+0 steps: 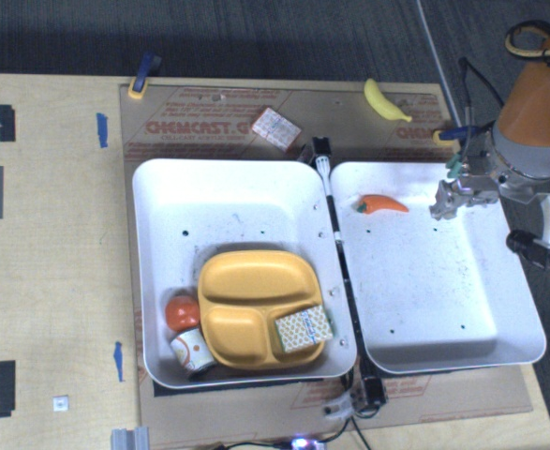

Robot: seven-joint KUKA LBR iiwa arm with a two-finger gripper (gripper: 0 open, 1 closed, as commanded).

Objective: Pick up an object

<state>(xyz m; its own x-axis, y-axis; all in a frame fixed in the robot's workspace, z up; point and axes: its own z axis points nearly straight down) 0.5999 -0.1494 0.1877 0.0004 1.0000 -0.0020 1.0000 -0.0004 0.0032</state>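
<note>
In the left bin a yellow divided tray lies near the front, with a patterned packet in its right front compartment. An orange-red ball and a small white can lie against the tray's left side. Behind the bins lie a small patterned card and a banana. In the right bin a carrot lies near the back left corner. The gripper hangs just beside it to the right, apart from it; how it stands I cannot tell.
</note>
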